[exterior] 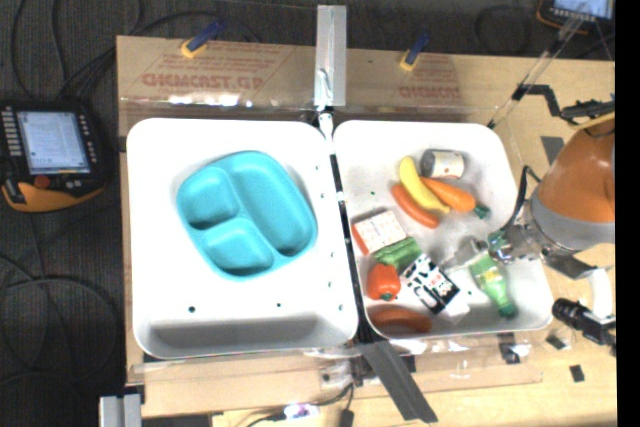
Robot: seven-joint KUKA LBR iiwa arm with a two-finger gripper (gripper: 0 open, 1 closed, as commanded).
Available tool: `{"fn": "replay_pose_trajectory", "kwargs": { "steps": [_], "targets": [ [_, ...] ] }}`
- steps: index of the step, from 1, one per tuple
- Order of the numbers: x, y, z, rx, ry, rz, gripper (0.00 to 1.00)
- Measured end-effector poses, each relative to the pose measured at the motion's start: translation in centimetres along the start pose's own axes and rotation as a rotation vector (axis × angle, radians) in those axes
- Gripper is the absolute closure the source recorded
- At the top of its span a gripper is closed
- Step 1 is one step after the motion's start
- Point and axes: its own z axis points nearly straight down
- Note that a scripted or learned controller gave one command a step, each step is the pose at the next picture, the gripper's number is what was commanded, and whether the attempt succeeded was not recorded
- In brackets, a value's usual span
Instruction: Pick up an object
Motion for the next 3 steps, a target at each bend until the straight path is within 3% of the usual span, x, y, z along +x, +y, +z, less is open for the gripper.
{"fn": "replay_pose_trajectory", "kwargs": {
  "steps": [1, 2, 3],
  "targets": [
    [-0.1, -0.1, -0.8, 0.002, -0.002, 0.001, 1.0],
    [3.5, 0.9, -2.4, 0.004, -0.008, 0.325, 1.0],
    [7.1, 0.0, -12.2, 0.004, -0.012, 0.438, 1.0]
  ]
}}
